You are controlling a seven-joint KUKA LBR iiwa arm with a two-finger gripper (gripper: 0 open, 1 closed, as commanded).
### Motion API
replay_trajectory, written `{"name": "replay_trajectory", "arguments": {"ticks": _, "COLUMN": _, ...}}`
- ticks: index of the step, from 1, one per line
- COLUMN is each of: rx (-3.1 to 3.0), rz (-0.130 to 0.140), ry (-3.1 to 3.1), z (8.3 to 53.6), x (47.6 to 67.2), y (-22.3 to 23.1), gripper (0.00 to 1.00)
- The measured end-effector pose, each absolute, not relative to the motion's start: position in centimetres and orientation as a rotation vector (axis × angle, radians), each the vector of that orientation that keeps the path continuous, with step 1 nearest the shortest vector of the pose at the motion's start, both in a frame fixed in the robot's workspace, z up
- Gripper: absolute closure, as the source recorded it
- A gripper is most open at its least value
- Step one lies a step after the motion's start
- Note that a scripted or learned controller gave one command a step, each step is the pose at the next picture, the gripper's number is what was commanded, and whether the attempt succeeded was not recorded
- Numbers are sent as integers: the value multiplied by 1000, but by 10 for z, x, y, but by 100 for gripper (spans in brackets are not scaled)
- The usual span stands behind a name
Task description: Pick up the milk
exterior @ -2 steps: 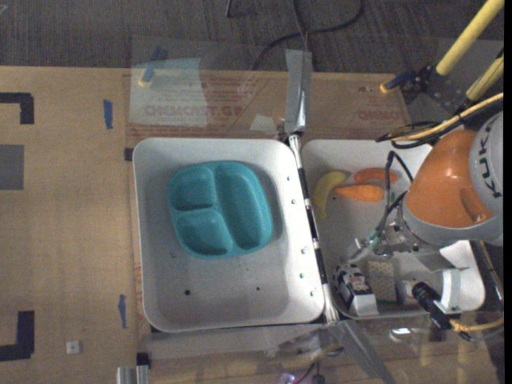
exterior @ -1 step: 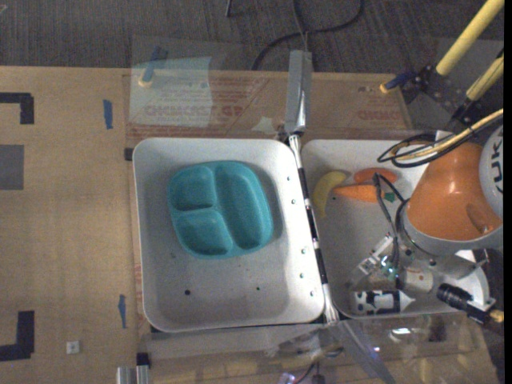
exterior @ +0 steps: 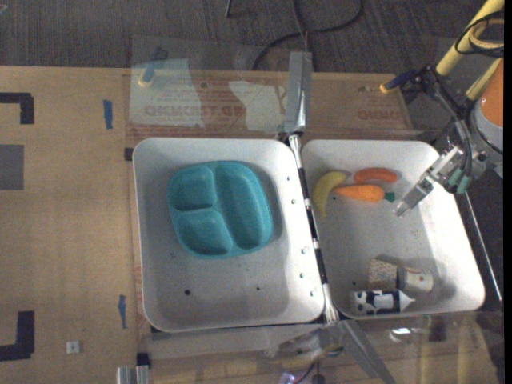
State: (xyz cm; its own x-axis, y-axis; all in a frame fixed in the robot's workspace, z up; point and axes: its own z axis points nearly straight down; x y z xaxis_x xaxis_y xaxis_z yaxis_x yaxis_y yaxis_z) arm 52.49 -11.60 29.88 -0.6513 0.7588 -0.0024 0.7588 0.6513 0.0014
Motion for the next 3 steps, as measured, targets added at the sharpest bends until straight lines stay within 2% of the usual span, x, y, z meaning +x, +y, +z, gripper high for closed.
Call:
{"name": "replay_trajectory", "arguments": {"ticks": 1, "rx": 1424, "rz": 2, "ry": 2801, "z": 151, "x": 479, "y": -159, "gripper": 0}}
{"name": "replay_trajectory", "arguments": {"ticks": 2, "rx": 1553, "rz": -2, "ry": 2729, "z": 386, "x": 486, "y": -116, "gripper": 0}}
{"name": "replay_trajectory", "arguments": {"ticks": 3, "rx": 1431, "rz": -1, "ry": 2796, "z": 306, "x": 480, "y": -209, "gripper": 0}}
